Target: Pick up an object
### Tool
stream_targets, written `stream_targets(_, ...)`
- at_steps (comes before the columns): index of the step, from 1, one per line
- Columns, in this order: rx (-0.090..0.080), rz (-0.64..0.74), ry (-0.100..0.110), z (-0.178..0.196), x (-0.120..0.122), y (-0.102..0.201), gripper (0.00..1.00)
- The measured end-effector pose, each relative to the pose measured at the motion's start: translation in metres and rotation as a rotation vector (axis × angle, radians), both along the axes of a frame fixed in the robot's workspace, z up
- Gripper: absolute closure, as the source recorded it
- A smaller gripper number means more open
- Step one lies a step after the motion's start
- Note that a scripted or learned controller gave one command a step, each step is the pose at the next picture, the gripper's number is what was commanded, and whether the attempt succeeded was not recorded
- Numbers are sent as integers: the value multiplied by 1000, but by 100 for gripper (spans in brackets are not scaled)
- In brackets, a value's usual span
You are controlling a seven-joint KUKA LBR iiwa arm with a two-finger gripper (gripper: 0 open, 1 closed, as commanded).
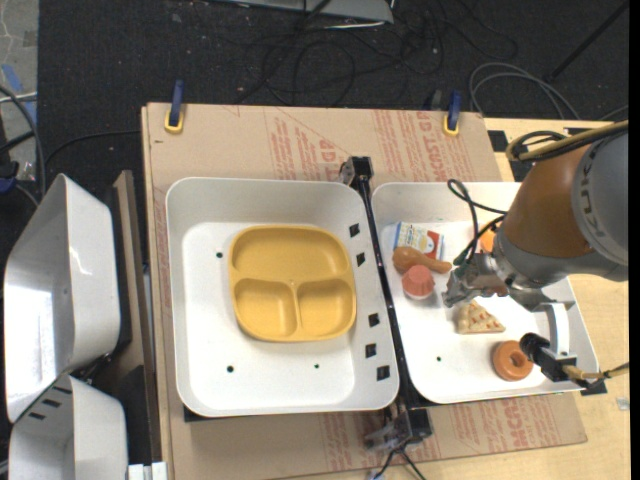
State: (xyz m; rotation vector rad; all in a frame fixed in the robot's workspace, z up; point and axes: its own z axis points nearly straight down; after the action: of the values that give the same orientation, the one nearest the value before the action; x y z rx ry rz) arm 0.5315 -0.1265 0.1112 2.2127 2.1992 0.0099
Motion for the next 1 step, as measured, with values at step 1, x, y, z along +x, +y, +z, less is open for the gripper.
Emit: stream_targets(1,10,9,15,63,-2,1,100)
